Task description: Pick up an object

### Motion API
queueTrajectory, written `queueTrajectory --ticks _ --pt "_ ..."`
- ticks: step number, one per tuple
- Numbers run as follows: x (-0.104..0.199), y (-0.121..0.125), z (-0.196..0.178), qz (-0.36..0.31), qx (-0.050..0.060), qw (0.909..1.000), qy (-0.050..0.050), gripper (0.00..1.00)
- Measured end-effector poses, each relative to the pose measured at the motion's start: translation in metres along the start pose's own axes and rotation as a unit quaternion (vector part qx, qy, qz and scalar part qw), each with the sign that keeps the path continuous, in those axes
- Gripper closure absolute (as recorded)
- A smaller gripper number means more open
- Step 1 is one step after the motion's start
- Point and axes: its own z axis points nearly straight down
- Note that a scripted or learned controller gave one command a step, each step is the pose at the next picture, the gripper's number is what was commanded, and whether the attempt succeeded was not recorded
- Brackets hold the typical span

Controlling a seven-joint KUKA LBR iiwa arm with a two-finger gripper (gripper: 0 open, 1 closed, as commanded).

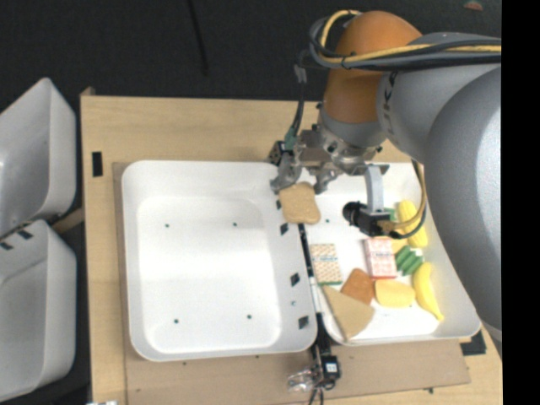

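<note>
Gripper (301, 175) sits directly above the tan biscuit (299, 203) at the bin divider (305, 260), biscuit touching its fingertips; grasp state cannot be told.

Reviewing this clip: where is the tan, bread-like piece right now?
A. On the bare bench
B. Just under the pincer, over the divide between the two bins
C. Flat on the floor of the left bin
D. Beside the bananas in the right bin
B: the tan piece sits directly beneath the pincer, at the left bin's right rim.
</note>
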Motion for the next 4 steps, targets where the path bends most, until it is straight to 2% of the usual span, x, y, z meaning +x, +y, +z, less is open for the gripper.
queueTrajectory --ticks 1,2,3,4 --pt "0.099 -0.044 -0.018 -0.003 0.002 1.0 0.002 1.0" --pt "0.048 -0.071 -0.013 0.005 0.003 1.0 -0.002 1.0" --pt "0.145 -0.066 -0.028 -0.002 0.001 1.0 0.001 1.0" --pt "0.166 -0.02 -0.096 0.001 -0.003 1.0 0.001 1.0"
